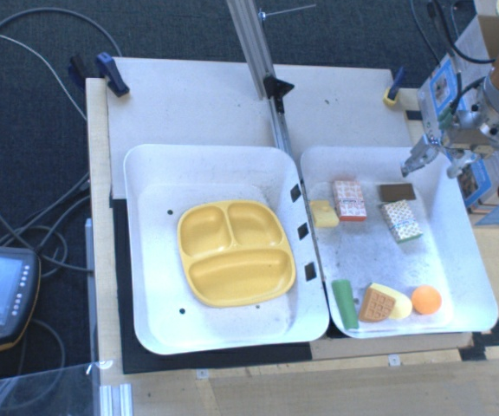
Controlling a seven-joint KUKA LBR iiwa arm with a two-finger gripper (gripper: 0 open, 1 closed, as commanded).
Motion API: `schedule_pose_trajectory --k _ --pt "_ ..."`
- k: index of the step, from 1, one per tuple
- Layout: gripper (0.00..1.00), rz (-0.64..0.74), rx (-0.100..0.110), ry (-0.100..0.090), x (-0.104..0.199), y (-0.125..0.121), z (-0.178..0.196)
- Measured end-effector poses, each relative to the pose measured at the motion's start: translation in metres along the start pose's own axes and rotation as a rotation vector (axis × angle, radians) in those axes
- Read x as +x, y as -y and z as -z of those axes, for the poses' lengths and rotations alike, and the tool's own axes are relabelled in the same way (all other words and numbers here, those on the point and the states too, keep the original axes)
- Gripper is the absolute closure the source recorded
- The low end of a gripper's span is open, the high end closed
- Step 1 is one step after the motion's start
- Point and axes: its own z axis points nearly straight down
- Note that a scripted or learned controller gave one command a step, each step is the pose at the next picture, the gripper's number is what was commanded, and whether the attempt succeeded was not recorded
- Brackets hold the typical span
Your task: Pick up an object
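Gripper (436, 156) hangs over the upper right rim of the right bin (470, 232), at about one o'clock from that bin's middle; its two fingers stand spread apart with nothing between them.

By size, the left bin (145, 224) and the right bin come first, lying side by side on the bench. Within the left bin, a yellow divided plate (235, 252) sits near the middle. In the right bin the objects are smaller: a red-and-white box (349, 199) at eleven o'clock, with a pale yellow block (323, 213) just beside it toward nine; a green-patterned box (402, 221) near the centre's upper right, touching a brown flat piece (397, 192) at its twelve. Along the lower edge lie a green cylinder (344, 302) at seven o'clock, a waffle-patterned piece (376, 304) on a yellow wedge (398, 303) at six, and an orange ball (426, 300) at five, just beside the wedge.
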Motion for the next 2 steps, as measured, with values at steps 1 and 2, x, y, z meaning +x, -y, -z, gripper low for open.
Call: schedule_pose_trajectory --k 1,2 --pt "0.00 0.000 0.000 0.000 0.000 0.000 0.000" --pt "0.00 0.000 0.004 0.000 0.004 -0.001 -0.043"
